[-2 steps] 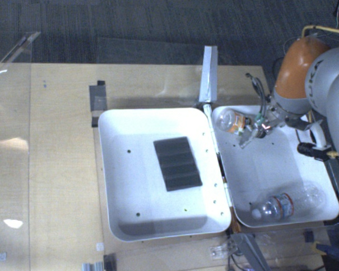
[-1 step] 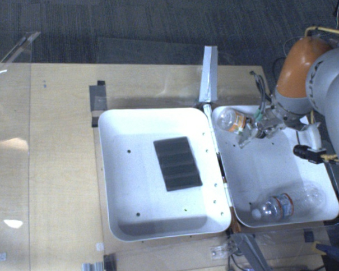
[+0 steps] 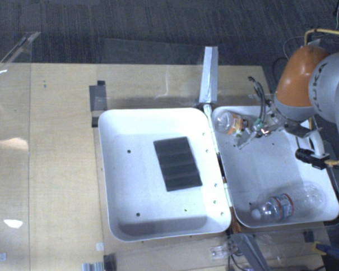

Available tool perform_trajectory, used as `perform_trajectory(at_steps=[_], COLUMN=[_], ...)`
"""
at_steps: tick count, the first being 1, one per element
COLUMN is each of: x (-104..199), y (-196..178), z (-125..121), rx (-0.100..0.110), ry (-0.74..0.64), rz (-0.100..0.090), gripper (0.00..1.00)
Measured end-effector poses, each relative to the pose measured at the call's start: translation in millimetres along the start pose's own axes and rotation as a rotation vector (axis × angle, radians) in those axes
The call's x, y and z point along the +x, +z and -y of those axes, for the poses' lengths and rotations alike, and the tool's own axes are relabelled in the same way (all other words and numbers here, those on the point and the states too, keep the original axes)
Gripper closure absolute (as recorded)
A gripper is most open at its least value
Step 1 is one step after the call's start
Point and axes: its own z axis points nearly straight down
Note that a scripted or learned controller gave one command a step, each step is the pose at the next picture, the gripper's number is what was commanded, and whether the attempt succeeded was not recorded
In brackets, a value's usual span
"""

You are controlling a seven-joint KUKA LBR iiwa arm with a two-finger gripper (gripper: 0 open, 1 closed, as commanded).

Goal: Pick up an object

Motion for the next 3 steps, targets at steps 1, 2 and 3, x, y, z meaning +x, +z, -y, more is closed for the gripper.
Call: perform_trajectory(at_steps=[1,2,3], x=[14.1,14.1,60.0], y=[2.1,-7.0,-100.7], z=[-17.8,-15.8,-56.4], rx=[0.04,0.049,-0.005], ry=[-0.015,-0.014,-0.107], rz=[-0.006,-0.011,0.001], gripper=[0.0,1.0,1.0])
